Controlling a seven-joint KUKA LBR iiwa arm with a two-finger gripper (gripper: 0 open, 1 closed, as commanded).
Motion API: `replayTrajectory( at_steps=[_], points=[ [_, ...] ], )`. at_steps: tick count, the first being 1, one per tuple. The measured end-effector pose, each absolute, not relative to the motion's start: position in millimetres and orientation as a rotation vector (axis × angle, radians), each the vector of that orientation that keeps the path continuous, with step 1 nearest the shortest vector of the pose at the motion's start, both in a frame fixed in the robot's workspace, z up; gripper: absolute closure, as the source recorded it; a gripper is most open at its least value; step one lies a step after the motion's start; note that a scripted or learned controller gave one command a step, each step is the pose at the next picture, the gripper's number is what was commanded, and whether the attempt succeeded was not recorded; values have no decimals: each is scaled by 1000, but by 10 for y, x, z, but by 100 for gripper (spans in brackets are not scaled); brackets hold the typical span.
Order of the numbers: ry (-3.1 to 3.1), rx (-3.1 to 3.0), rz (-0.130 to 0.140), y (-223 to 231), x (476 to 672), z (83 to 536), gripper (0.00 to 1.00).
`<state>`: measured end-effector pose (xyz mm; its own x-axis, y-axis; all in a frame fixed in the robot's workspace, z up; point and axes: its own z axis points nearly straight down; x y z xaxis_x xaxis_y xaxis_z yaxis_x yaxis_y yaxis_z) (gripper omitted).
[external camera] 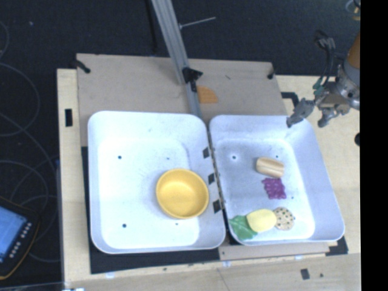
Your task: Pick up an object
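My gripper [310, 115] hangs over the far right corner of the right bin [315, 162], its two fingers spread apart with nothing between them. Below it in that bin lie a tan bread roll [270, 167], a purple grape bunch [274, 188], a yellow lemon-like piece [261, 220] on a green leaf [240, 225], and a speckled round cookie [283, 218]. A yellow bowl [181, 193] sits in the left bin [121, 162] near its right wall.
A grey metal post [173, 41] slants up from between the bins at the back. An orange patch [206, 95] lies on the bench behind the bins. A tablet [12, 232] sits off the bench at lower left.
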<state>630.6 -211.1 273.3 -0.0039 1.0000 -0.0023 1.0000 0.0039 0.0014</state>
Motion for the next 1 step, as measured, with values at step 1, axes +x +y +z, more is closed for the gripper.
replayTrajectory(
  at_steps=[1],
  points=[
    [2224,2215,-3,-2114,6304,2732,0]
  ],
)
